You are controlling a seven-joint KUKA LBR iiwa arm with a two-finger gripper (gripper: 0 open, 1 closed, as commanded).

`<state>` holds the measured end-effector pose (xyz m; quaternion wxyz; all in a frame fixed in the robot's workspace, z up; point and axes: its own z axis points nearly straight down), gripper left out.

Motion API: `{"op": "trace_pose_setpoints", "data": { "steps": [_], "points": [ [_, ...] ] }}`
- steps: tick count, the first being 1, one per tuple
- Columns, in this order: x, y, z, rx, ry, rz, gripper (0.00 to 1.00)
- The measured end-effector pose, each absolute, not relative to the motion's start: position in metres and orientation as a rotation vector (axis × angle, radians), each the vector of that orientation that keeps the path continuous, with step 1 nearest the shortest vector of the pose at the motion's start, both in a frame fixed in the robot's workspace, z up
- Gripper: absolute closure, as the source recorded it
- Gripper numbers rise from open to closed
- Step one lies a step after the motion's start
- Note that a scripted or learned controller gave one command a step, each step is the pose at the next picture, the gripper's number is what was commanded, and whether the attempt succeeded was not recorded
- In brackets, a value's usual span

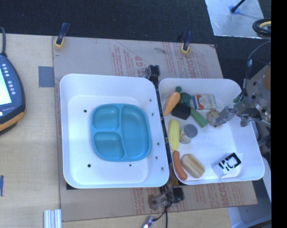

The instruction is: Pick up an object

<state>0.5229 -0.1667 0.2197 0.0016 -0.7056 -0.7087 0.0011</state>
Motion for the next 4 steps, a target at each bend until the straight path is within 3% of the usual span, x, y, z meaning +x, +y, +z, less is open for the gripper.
{"op": "trace_pose_setpoints", "data": {
  "steps": [1, 2, 3, 4],
  "points": [
    [0.576, -0.129, 0.092, -2.211, -2.226, 0.008, 0.00],
    [0.638, -0.098, 0.090, -2.209, -2.208, 0.025, 0.00],
    [0.647, -0.102, 0.089, -2.197, -2.187, 0.046, 0.00],
    [0.647, -0.101, 0.089, -2.200, -2.187, 0.048, 0.00]
  ]
}}
